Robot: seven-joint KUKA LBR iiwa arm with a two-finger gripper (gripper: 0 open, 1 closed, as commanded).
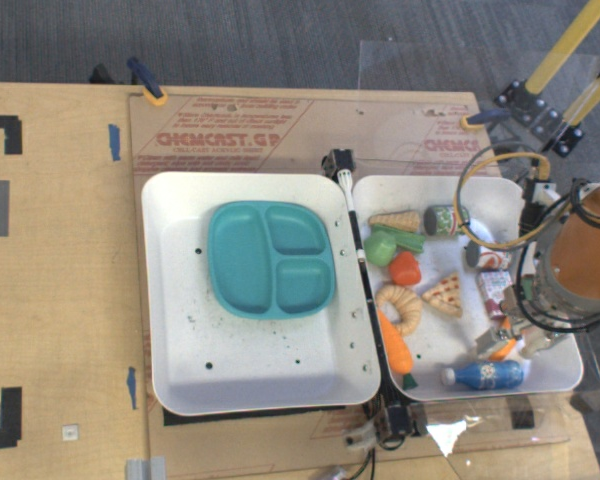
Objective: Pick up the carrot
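While my gripper [508, 343] hovers just above the blue bottle [487, 375], I cannot tell its state. Across the right bin [570, 368] from the bottle, the carrot [396, 346] hugs the wall beside the croissant [401, 306], so I could clip either.

Light is even and fairly bright across the bench [50, 268], soft and from overhead, with no hard shadows. The left bin [180, 368] shows only faint shading along its inner walls, and the teal divided plate [272, 258] casts almost none. A small white glare patch sits at the bench's near edge below the right bin [565, 368]. Focus is moderate: printed lettering on the cardboard sheet [220, 133] reads soft, and small items look slightly blurred.
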